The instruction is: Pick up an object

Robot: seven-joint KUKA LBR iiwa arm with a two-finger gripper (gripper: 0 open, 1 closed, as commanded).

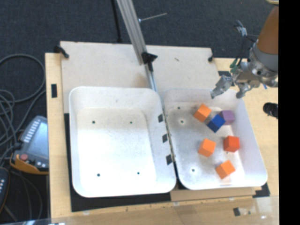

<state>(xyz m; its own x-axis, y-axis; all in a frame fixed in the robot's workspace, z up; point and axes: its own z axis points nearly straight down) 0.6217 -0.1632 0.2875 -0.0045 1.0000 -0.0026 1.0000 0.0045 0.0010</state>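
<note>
six small blocks lie in the right bin, and all places below are given from that bin. near its far wall three sit crowded: an orange block, a blue block touching or almost touching it, and a purple block just beside the blue one. toward the middle lie a second orange block and a red block, a little apart from each other. a third orange block rests close to the near wall. the left bin sits alongside, beyond the dividing rims.

the tool hangs above the far rim of the right bin, its two fingers spread apart with nothing between them. no block is lifted yet.

the main risk, as i judge it, is the crowded trio right below the tool. if it comes down there, one finger may land on top of the blue or purple block instead of beside it, or the fingers may shove the neighbours and close on a corner, so the block twists out. the far wall is also close, and a finger could catch the rim. the two middle blocks look safer, with free room on their sides. the third orange block by the near wall leaves little space for a finger on the wall side.
</note>
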